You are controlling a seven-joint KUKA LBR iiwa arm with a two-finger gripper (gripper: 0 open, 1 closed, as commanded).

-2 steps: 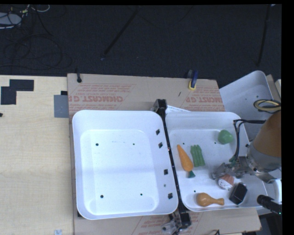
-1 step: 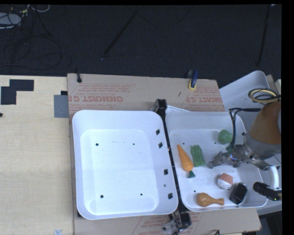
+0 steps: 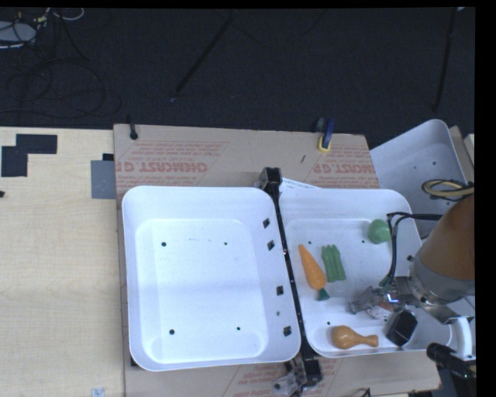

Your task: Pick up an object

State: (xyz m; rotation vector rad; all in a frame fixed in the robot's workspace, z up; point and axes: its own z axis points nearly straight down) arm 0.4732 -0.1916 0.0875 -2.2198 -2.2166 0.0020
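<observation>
Gripper (image 3: 370, 302) low in right bin (image 3: 349, 209), finger state unreadable. Nothing lifted yet: carrot (image 3: 312, 267), green pods (image 3: 333, 262), squash (image 3: 353, 337) all lying loose.

A pale, light-wood table (image 3: 54, 264) fills the left and lower part of the scene, and on it lies a flat brown cardboard sheet (image 3: 232, 159) printed with red lettering that reads upside down from the camera. Small dark grey and black rectangular patches (image 3: 31, 151) sit on the table's top left, beside the cardboard's edge. Beyond the table's far edge the floor is dark, almost black carpet (image 3: 232, 62), crossed by thin black cables (image 3: 201, 54) and with a coil of pale cable (image 3: 23, 23) in the upper left corner.
</observation>
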